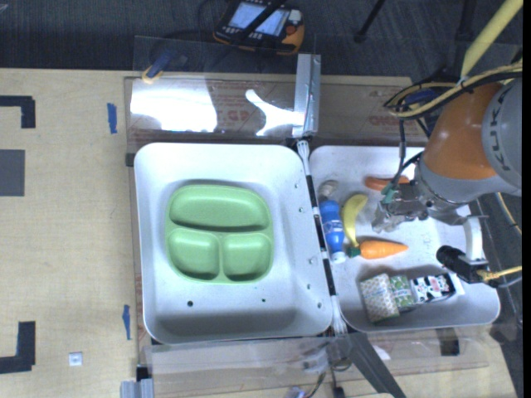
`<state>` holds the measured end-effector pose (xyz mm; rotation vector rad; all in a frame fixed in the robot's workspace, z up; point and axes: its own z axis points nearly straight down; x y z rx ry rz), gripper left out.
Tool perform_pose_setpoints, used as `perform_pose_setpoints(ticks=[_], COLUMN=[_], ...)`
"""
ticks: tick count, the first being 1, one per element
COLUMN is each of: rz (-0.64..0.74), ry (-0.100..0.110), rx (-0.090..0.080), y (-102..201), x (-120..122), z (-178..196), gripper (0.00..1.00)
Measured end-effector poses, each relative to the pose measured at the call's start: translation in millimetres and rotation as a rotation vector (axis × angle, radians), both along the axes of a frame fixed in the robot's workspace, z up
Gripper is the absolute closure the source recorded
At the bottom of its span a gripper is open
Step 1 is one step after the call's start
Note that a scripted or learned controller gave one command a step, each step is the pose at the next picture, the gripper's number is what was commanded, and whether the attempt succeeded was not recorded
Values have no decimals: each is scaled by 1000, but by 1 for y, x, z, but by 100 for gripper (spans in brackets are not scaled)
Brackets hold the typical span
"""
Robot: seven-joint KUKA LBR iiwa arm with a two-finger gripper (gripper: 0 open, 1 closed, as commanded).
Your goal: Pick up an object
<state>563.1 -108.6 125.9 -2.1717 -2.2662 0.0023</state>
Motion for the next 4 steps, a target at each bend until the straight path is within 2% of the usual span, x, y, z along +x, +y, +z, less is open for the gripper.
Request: perform_pose_setpoints(ticks=[1, 2, 3, 4], rz=[0, 213, -64, -17], ry=[0, -12, -23, -25], rx=[0, -1, 1, -1], y=[0, 10, 10, 14], x=[0, -39, -58, -76], z=[0, -23, -34, -35], gripper=[0, 0, 0, 0])
